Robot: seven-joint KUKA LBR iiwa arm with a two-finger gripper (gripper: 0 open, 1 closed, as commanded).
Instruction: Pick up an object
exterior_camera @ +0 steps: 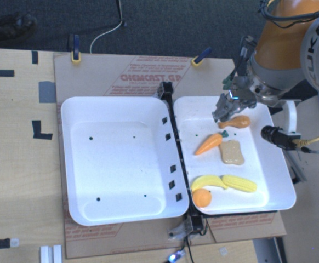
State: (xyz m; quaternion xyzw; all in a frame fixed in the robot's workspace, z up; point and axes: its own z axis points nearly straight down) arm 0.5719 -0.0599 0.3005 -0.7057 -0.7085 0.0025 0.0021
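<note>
My gripper (226,113) hangs over the back of the right bin (274,196), just left of a brown drumstick-shaped piece (237,122) that lies beside its fingertips. Nothing shows between the fingers. Below it lie an orange carrot (209,144) and a tan slice of bread (232,153). Near the bin's front sit a yellow banana (209,182), a yellow corn cob (239,183) and an orange ball (202,198).
The left bin (74,201) stands beside the right one, split by a black divider (173,147). Both rest on a cardboard sheet (143,75) held by clamps at the back. The arm's orange band looms at the upper right.
</note>
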